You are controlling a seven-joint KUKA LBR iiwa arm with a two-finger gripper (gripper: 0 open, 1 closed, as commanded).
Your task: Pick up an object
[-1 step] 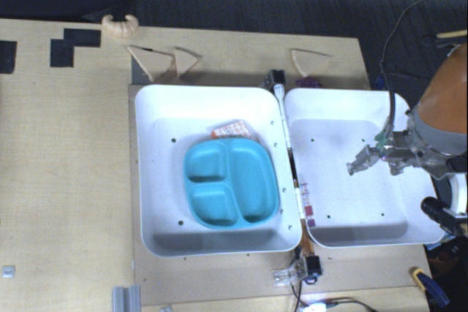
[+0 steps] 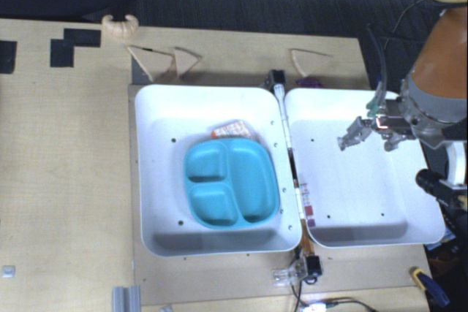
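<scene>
We see the tabletop point(image 2: 66, 179) carrying two white bins side by side. The left bin point(image 2: 157, 157) holds a blue compartment tray point(image 2: 230, 183) near its middle, and a small orange-and-white packet point(image 2: 232, 130) peeks out from behind the tray's far edge, touching it. The right bin point(image 2: 351, 193) lies under the arm point(image 2: 442, 69), which reaches in from the right edge. The pincer point(image 2: 356, 135) hangs over the right bin's far half, its fingers slightly parted with nothing between them. We judge the task barely begun: no object is grasped, and the candidates lie in the other bin, well apart from the pincer.
</scene>
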